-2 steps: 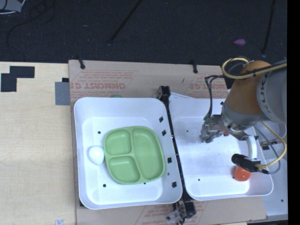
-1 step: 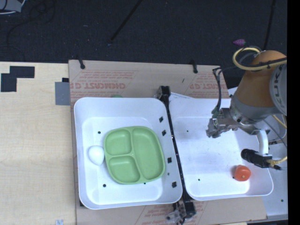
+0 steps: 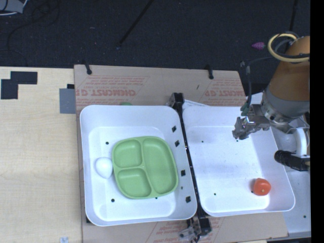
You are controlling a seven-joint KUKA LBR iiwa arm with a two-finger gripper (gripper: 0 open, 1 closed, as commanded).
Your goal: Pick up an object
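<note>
Over the right bin [image 3: 283, 206], near its upper right part, the gripper [image 3: 242, 129] hangs w/ fingers pointing left toward the bin's middle; nothing sits between them, but whether they are spread or clenched I cannot tell at this res. Behind it the grey arm [image 3: 286, 97] w/ its orange band [image 3: 291, 72] comes in from the right edge, a yellowish cable loop [image 3: 281, 45] at its top. Small red-orange round object [image 3: 261, 187], maybe a tomato, lies on the right bin's floor near the lower right corner, well apart from the gripper and below it in view. Left bin [image 3: 91, 135] holds a green 3-compartment plate [image 3: 145, 166], roughly centred, compartments bare, and a white egg-shaped object [image 3: 104, 166] touching or just beside the plate's left rim. Both bins sit side by side on a cardboard sheet [image 3: 152, 85] w/ red print, black clips along the seam btwn them. Light wood desk [image 3: 35, 161] shows to the left, w/ black and grey patches near its top edge. Dark floor w/ cables at the top of view.
</note>
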